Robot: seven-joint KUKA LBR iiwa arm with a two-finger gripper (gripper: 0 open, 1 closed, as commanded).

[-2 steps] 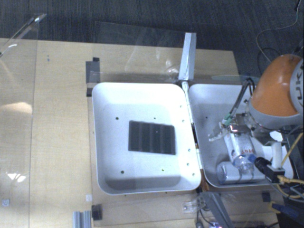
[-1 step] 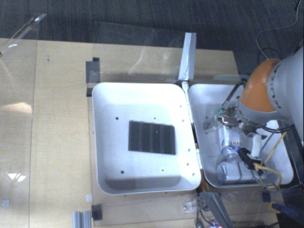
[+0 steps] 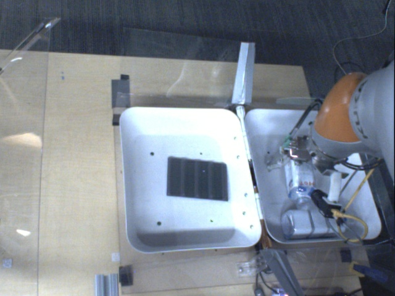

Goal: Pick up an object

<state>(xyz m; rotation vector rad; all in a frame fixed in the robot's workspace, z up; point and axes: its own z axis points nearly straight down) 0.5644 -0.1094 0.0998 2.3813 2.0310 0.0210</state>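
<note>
The gripper (image 3: 300,165) is low in the right bin (image 3: 265,128); whether it is apart or clamped I cannot tell. A clear bottle (image 3: 299,187) lies just beneath it, apparently not lifted yet. The left bin (image 3: 142,128) holds a dark pad (image 3: 198,179). Both sit on a wooden tabletop (image 3: 62,165) above dark carpet (image 3: 185,5).

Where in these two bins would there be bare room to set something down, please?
The left bin has white floor all round its dark ribbed mat. The right bin is crowded: arm, clear bottle, grey object; only its upper-left corner is bare.
</note>
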